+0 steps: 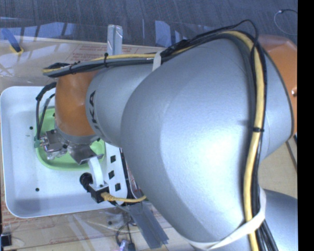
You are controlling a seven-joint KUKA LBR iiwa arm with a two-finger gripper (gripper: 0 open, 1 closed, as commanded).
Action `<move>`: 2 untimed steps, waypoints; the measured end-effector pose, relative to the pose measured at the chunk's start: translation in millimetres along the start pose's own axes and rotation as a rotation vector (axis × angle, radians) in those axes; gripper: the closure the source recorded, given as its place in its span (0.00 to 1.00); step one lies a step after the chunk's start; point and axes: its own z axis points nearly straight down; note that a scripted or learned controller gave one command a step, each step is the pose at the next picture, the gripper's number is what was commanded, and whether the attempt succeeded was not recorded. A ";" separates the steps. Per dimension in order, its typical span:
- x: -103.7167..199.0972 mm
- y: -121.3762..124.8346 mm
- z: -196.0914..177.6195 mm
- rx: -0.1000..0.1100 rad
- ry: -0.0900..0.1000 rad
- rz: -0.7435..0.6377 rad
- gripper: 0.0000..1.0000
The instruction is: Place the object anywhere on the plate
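A light green plate [56, 162] lies in the left white bin [15, 140], mostly covered by the arm's wrist. My gripper [56, 146] hangs right over the plate, its metal end low above the plate's surface. The orange band [73, 106] of the wrist sits just above it. Whatever lies under the gripper is hidden by the wrist, so I cannot make out the object.
The big grey arm [199, 129] covers the right bin and most of the view. A black and white mount with a yellow cable [107, 184] hangs beside the wrist over the bin's near side. The bin's left floor shows bare white.
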 end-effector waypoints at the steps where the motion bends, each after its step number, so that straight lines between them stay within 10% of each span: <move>1: 13.2 -8.8 -122.2 -0.006 0.000 -0.142 1.00; 2: -19.7 -34.3 -204.1 -0.007 0.000 -0.170 1.00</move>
